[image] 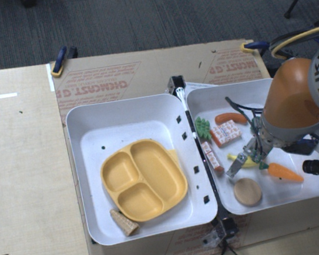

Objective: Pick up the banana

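Note:
The banana point(233, 157) is a small yellow piece lying in the middle of the right bin point(311, 191); only its left tip and a strip of yellow show. My gripper point(246, 160) is down in that bin, right over the banana and covering most of it. The grey wrist and orange band hang over the bin from the right and hide how the gripper meets the banana.
Around the banana lie an orange carrot point(284, 173), a round tan disc point(247, 191), a red-and-white box point(226, 134), a sausage point(230, 118), green broccoli point(202, 127) and a red bar point(211, 157). The left bin point(88, 164) holds a yellow divided plate point(143, 180) and a cork-like piece point(124, 222).

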`<state>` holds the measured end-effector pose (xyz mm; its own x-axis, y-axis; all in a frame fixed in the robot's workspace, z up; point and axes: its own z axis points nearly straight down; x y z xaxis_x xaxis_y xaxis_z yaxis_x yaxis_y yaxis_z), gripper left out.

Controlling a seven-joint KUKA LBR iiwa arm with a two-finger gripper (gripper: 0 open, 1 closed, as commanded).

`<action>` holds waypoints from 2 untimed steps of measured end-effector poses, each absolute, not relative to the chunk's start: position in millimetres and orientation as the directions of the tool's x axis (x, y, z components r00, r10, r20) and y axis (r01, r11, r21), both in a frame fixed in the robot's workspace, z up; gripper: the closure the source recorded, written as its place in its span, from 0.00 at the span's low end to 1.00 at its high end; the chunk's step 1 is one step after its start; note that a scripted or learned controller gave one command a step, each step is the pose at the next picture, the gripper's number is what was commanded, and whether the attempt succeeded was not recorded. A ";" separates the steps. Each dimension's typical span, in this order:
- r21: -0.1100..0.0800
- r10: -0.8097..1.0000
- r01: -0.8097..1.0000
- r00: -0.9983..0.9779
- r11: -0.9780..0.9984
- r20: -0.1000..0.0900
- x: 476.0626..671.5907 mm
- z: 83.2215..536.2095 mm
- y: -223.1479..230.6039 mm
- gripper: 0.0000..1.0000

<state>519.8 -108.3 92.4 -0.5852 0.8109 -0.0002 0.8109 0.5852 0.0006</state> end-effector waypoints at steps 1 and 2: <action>0.001 0.690 0.690 -0.724 0.724 -0.002 559.2 92.7 -99.7 0.00; 0.001 0.845 0.845 -0.535 0.535 -0.001 517.6 192.4 -26.7 0.00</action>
